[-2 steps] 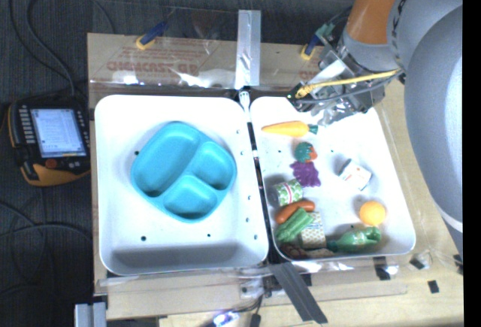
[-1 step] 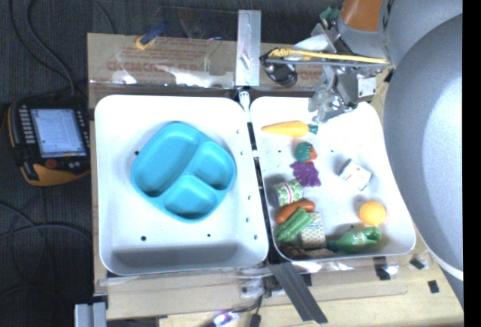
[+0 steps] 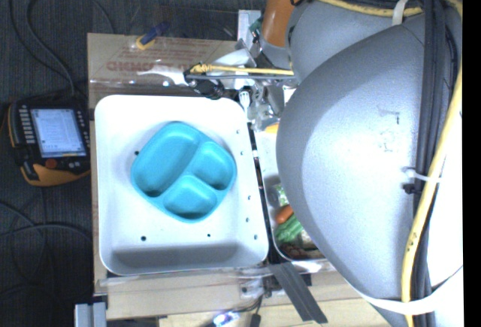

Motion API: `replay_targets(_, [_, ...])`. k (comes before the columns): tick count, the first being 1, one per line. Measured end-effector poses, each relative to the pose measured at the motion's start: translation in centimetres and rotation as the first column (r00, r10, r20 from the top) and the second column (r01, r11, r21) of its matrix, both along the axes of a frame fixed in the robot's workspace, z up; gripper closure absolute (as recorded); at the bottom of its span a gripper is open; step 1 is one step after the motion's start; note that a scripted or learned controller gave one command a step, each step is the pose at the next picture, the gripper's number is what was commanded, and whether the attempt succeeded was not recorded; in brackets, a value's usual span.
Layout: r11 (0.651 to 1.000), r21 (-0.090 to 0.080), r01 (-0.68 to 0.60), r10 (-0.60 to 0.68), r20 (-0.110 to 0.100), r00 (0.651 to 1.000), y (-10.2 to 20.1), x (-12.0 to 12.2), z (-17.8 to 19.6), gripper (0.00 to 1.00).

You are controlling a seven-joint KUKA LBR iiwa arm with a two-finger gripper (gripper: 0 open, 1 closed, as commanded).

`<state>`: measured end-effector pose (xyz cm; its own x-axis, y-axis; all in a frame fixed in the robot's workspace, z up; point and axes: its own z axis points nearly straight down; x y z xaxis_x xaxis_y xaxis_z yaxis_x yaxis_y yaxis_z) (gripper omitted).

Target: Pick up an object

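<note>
Can't tell what the gripper is doing, the arm's [image 3: 361, 152] fat grey body hides it; the arm hangs over the right bin [image 3: 279, 239], covering nearly all of it, with a few small objects [image 3: 286, 222] peeking out at its left edge; the left bin [image 3: 113, 243] is wide open, with a blue divided tray [image 3: 184, 170] in its middle, away from the walls.
</note>
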<state>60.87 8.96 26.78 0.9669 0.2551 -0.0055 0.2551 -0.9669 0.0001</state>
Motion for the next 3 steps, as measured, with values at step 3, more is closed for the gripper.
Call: replay_targets(3, [0.982,-0.004,-0.190,0.190,0.002,0.982,11.1,5.1,0.7,1.00])
